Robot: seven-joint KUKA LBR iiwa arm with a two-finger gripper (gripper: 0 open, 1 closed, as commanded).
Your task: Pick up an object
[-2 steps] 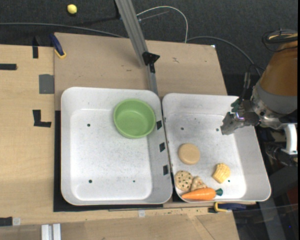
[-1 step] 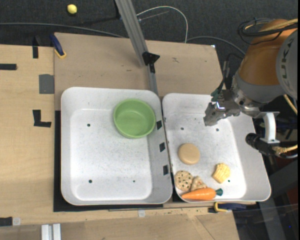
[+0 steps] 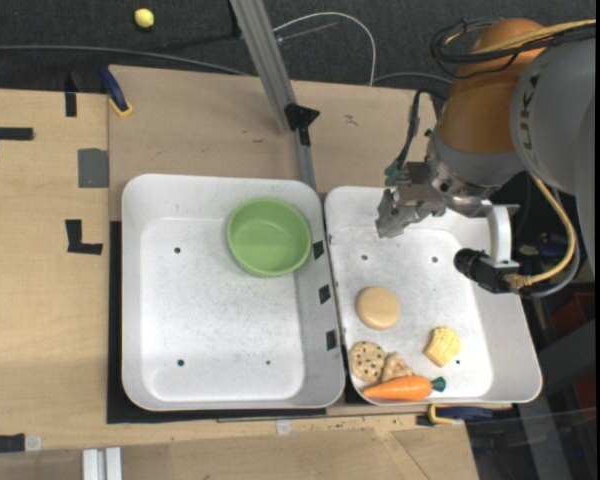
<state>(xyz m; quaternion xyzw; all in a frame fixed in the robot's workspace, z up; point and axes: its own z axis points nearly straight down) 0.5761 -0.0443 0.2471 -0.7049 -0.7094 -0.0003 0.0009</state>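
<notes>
In the right bin [image 3: 500, 368] lie a tan round bun [image 3: 379, 307], a yellow corn-like piece [image 3: 442, 346], a brown cookie [image 3: 366, 360] and an orange carrot [image 3: 402, 389] along the front wall. A green bowl [image 3: 269, 236] sits in the left bin [image 3: 160, 298] near its back right corner. My gripper [image 3: 394, 223] hangs over the back left part of the right bin, above and behind the bun, with nothing visible between its fingers.
A grey metal pole [image 3: 270, 63] slants down to the gap between the bins. Black cables and a black fitting [image 3: 480, 268] hang off the wrist over the right bin. A yellow ball [image 3: 144, 17] lies on the dark floor beyond the bench.
</notes>
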